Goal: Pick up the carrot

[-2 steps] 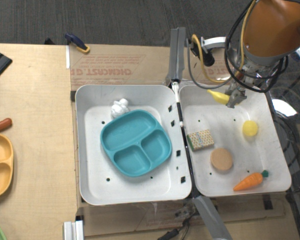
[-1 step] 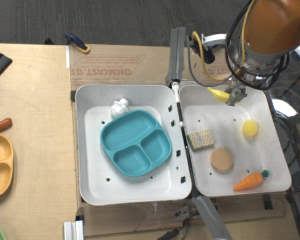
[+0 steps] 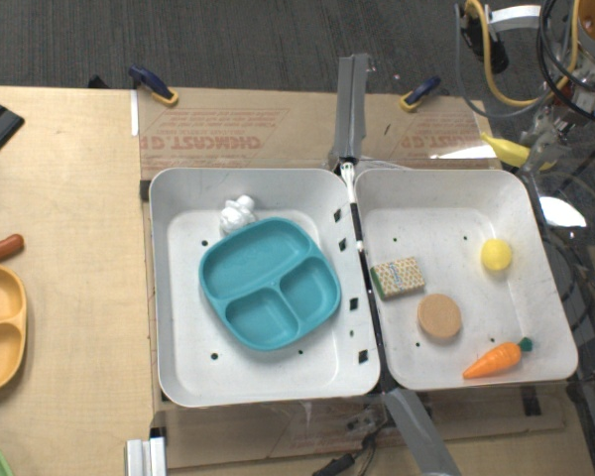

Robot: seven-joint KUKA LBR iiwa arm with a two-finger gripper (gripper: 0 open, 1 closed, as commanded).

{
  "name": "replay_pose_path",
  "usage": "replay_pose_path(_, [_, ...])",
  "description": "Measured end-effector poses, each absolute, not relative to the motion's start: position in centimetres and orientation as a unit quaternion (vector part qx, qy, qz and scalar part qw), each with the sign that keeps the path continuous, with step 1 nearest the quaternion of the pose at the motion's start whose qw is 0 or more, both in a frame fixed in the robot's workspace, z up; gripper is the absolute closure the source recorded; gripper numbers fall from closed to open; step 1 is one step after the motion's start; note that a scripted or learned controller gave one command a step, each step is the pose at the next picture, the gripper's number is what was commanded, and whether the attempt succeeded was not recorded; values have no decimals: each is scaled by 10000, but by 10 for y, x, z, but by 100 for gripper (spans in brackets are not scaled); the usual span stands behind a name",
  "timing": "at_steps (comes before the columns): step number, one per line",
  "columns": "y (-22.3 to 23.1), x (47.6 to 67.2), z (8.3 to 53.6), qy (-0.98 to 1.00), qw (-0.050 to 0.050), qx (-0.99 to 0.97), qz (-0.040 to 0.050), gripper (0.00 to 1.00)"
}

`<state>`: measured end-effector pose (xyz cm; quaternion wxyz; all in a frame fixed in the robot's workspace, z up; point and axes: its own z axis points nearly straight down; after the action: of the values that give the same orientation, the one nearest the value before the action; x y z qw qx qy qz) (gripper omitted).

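Nearest the camera runs the front rim of the right bin (image 3: 476,380), and just inside it, in the front right corner, lies the carrot (image 3: 495,359), on its side, orange body pointing left and down, green stub toward the right wall. It touches nothing else, though the bin's front wall is just beside it. Going from largest to smallest: the tabletop (image 3: 69,167) carries both bins; the left bin (image 3: 169,266) holds a teal divided plate (image 3: 268,284) with a small white object (image 3: 237,212) at its far edge; the right bin holds a round tan disc (image 3: 439,317) near the carrot, a patterned rectangular block (image 3: 398,277) toward the middle wall, and a yellow ball (image 3: 496,255) farther back. At the top right hangs a tangle of cables and arm hardware (image 3: 565,58); whether the gripper is released or clenched cannot be told from here. The carrot looks like a toy, so it is probably light, stiff and smooth, with a taper that could let it slip out toward the thin end. The thick part of the body, just short of the green top, seems the best place to take hold, with the fingers closing across its width. The nearby front wall and corner leave little room, so an approach from above seems safest.
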<state>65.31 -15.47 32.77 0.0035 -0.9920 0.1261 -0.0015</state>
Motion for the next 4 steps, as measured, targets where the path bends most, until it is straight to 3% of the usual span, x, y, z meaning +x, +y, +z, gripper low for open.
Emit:
replay_pose_path(1, [-148,659,248,1003,33,-9950,11,100])
replay_pose_path(2, [-139,659,187,2519,26,-9677,23,100])
replay_pose_path(3, [-115,659,241,1002,29,-9950,-3,100])
replay_pose_path(4, [-83,659,279,2134,33,-9770,21,100])
